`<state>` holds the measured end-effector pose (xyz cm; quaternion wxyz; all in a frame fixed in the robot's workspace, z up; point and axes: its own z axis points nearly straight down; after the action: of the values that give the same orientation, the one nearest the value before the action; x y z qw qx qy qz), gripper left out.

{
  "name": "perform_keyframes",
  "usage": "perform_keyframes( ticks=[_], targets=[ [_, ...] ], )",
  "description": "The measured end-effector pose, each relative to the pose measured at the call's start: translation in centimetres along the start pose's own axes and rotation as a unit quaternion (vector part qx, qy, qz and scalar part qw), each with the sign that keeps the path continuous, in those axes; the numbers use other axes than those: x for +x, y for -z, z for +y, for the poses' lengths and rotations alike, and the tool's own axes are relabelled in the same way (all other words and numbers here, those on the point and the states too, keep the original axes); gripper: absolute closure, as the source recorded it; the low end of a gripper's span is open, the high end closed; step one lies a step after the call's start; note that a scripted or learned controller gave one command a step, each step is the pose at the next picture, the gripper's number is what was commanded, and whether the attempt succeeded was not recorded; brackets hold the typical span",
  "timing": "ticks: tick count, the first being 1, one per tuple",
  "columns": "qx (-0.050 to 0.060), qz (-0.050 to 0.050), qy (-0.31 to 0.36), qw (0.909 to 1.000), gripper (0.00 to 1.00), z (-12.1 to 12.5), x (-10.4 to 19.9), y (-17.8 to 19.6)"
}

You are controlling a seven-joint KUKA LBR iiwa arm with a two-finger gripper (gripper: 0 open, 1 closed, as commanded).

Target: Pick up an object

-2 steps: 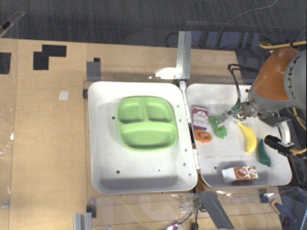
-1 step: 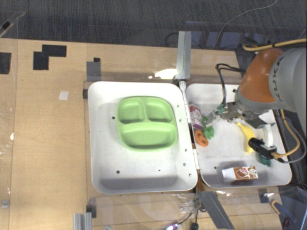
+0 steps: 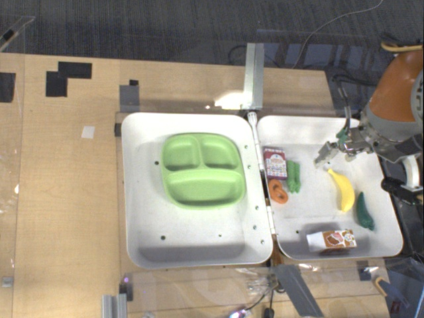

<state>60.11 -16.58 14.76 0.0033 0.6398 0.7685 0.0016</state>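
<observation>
The pale wooden tabletop (image 3: 66, 197) carries two shallow white plastic bins set side by side. The left bin (image 3: 142, 237) holds a light green plastic tray (image 3: 202, 169) with three compartments, two smaller ones on its far side and one long one on its near side; the tray lies flat, toward the far half of the bin.

The right bin (image 3: 311, 134) holds the loose objects. Along its left wall lies a small maroon carton with a pale label (image 3: 274, 162), and just to the right of it, touching or nearly so, a dark green pod-shaped toy vegetable (image 3: 293, 177). Just near of the carton sits a small orange ring-shaped slice (image 3: 279, 195). Toward the right of the bin lies a yellow plastic banana (image 3: 342, 189), running from far-left to near-right, and just to its right, slightly nearer, a dark green bumpy toy vegetable (image 3: 364, 211). At the near edge of the bin lies a white and brown carton on its side (image 3: 332, 240).

The grey arm with its orange band (image 3: 395, 98) reaches in from the right over the far right part of the right bin. Its hand (image 3: 329, 154) points down and to the left, above bare bin floor just far of the banana's upper tip, well apart from the maroon carton. The metal fingers (image 3: 323, 156) look spread a little, with nothing between them.
</observation>
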Motion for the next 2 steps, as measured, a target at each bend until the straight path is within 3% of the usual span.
perform_keyframes(
  ticks=[1,2],
  targets=[
    [-0.003,-0.001,-0.066,0.9978,0.0,-4.8,-3.0,-5.6],
    [-0.007,0.0,-0.064,0.998,1.0,-4.5,-2.8,-4.4]
  ],
)
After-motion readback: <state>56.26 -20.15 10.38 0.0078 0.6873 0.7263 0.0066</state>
